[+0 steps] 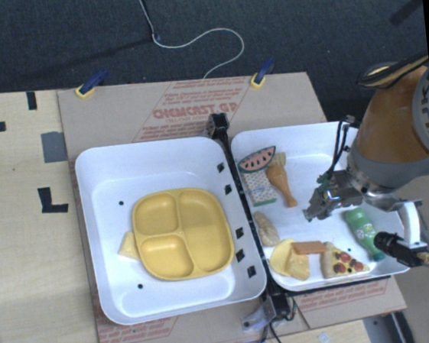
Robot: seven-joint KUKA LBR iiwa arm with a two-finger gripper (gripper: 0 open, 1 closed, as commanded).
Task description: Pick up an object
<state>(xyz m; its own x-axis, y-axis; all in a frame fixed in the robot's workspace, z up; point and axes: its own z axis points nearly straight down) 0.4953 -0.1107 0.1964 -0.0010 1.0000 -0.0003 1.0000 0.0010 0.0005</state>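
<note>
Camera view, biggest first: tabletop (pixel 21 227) carrying a cardboard sheet (pixel 192 108) with two white bins side by side. Left bin (pixel 96 180) holding a yellow divided plate (pixel 183 233), with a pale yellow wedge (pixel 127 246) tucked against its left edge. Right bin (pixel 303 137) holding the clutter: watermelon slice (pixel 258 159) at the top left, checked card (pixel 261 188) just below it, tan drumstick-shaped toy (pixel 280 182) beside those, pale bread-like piece (pixel 266 228) against the divider, then yellow cheese wedge (pixel 286 259), orange-brown strip (pixel 309 247) and pizza slice (pixel 340 262) along the front wall. Green bottle (pixel 362 228) lying near the right wall, partly under the arm.

Arm (pixel 395 135) reaching in from the right, gripper (pixel 320 205) low over bare bin floor in the middle of the right bin, between the drumstick toy and the green bottle, touching neither as far as visible. Jaws: cannot tell how far apart; too dark and small. Nothing visibly between them.

Step in hand, by judgement: approach and descent, no grasp made yet. No target picked out for sure; nearest candidates the green bottle just to the right and the drumstick toy up-left.

Next move calls for: lateral shift onto one object, jaws straddling its narrow axis, then close and lift. Risk: closing on bare floor, or nudging the bottle against the wall.
</note>
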